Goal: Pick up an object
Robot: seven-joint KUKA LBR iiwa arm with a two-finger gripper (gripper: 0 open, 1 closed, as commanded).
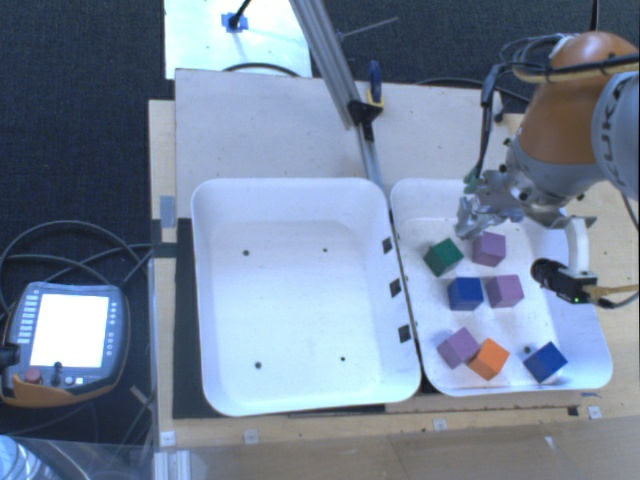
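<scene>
Hovering pincer (476,220) above square-set purple cube (489,249), without long axis.

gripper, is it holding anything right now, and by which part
Nothing shows between its fingers. The gripper hangs at the right bin's far end, beside the upper purple cube and above the green cube.

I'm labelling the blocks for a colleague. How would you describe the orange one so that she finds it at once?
Look in the right bin, along its near edge. The orange block sits between a purple block and a blue block, touching the purple one. It is the one orange block there.
</scene>
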